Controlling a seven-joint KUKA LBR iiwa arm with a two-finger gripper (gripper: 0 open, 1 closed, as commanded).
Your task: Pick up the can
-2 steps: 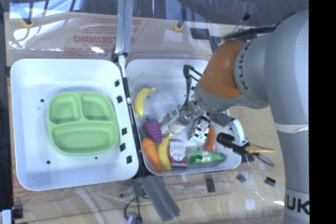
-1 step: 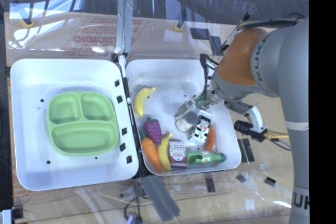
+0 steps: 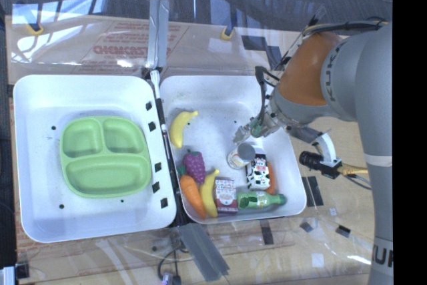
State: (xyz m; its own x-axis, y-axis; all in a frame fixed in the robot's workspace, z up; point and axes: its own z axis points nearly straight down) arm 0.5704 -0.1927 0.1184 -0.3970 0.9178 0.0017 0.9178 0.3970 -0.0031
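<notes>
A green divided plate [image 3: 104,156] lies in the left bin [image 3: 30,117]; bananas, grapes [image 3: 194,165] and a carrot [image 3: 193,195] fill the right.

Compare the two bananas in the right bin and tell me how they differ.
The upper banana lies apart on bare bin floor; the lower banana is wedged between the carrot and a small carton. The upper banana's tip points up and right; the lower banana stands nearly straight up the picture. Both are yellow, curved, and in the right bin.

Pincer [image 3: 248,135] low in right bin [image 3: 220,93], just above can [image 3: 240,155]; green plate [image 3: 104,155] in left bin [image 3: 33,143].
</notes>
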